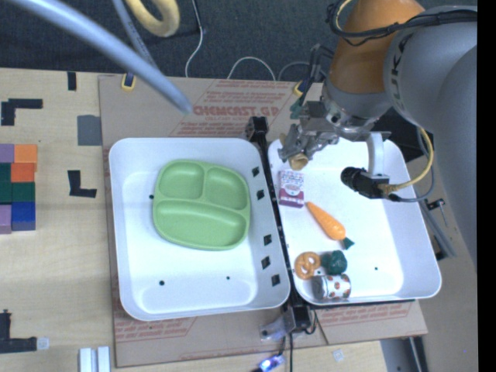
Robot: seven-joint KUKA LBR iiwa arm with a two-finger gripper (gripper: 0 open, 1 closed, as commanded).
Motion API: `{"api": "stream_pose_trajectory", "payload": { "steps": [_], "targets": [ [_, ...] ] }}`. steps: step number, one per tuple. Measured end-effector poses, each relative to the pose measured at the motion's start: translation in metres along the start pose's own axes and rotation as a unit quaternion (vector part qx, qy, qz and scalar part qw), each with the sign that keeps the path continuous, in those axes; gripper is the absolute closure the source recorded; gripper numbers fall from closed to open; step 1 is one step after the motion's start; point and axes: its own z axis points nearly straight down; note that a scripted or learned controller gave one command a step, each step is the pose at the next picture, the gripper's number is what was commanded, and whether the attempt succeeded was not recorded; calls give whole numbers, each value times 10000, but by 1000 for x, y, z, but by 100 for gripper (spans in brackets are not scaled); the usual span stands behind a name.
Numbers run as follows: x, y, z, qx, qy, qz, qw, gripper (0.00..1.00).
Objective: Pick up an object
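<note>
Fingers (298,155) hang over the far left corner of the right white bin (391,285), clamped on a small tan object (298,161). Below lie a pink-and-white carton (291,187), an orange toy carrot (327,220), a pretzel (307,265) and a printed can (333,287). A green divided plastic plate (202,204) fills the left bin (139,285).

A: Where does the camera sit?
B: Fixed above the bench (70,130), looking down at a slant, both bins (124,208) left of the arm (434,60) in frame.
</note>
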Motion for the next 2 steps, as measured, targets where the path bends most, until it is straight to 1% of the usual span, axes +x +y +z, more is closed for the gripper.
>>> {"api": "stream_pose_trajectory", "payload": {
  "steps": [1,2],
  "targets": [
    [56,-1,-4,-2,-4,0,10000,100],
    [112,-7,17,18,-6,2,10000,100]
  ]
}}
